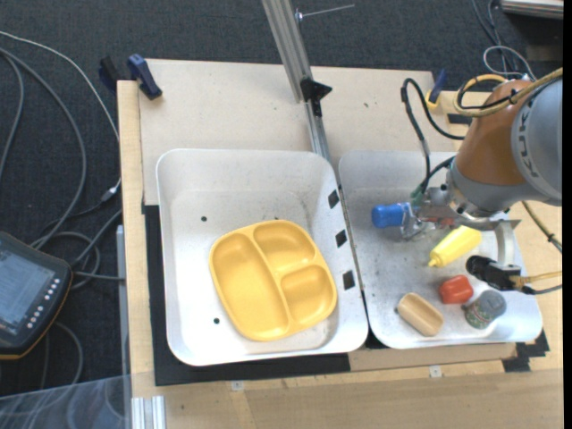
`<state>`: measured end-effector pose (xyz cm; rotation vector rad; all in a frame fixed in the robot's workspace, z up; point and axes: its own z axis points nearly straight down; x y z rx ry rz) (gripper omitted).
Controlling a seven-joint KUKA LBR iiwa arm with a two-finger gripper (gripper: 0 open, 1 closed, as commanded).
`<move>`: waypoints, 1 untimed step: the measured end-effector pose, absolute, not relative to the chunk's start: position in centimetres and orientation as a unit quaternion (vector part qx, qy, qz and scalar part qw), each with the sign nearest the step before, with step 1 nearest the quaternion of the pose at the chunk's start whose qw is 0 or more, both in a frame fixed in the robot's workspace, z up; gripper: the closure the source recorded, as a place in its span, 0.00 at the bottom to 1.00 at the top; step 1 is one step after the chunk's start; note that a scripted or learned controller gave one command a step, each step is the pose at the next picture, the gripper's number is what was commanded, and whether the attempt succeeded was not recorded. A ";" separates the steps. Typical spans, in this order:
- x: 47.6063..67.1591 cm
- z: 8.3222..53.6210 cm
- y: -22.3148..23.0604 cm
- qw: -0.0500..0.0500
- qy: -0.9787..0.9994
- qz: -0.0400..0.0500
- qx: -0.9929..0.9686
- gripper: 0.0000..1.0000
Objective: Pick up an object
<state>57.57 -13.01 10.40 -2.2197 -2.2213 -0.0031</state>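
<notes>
Left bin: a shallow white plastic bin [168, 239] that bears 1 thing and sits well apart from the arm.
Plate: a yellow plastic plate with 3 compartments [273, 280], lying flat toward the front of the left bin.
Right bin: a second shallow white plastic bin [380, 271] with 5 loose things in it.
Likely target: a small blue plastic cylinder [389, 214], lying on its side toward the back left of the right bin, touching or just beside the gripper.
Gripper: the metal two-finger gripper [414, 228] is low over the right bin, between the blue cylinder and the yellow bottle. I cannot tell whether it is spread or closed.
Other candidates: a tan bread-like oblong [419, 314] at the front; a yellow plastic squeeze bottle [454, 246] lying tilted just right of the gripper; a small red block [456, 289]; and a grey-green round lid-like thing [484, 308] near the front right corner.
Arm: the grey arm with the orange band [496, 146] comes in from the right, above the right bin.
Step in hand: judged to be the descent or the grasp itself. Everything rests on the bin floor.
Next move calls for: a firm hold on 1 thing, most likely the blue cylinder, then a straight lift clear of the yellow bottle.
Hard to make out: the wrist covers the gripper's tip, so contact with the blue cylinder is uncertain. The grey-green thing is too small to identify.
</notes>
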 end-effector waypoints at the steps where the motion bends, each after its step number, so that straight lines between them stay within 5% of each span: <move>1: 58.7 15.6 -13.1 -0.003 -0.708 -0.002 -0.706 1.00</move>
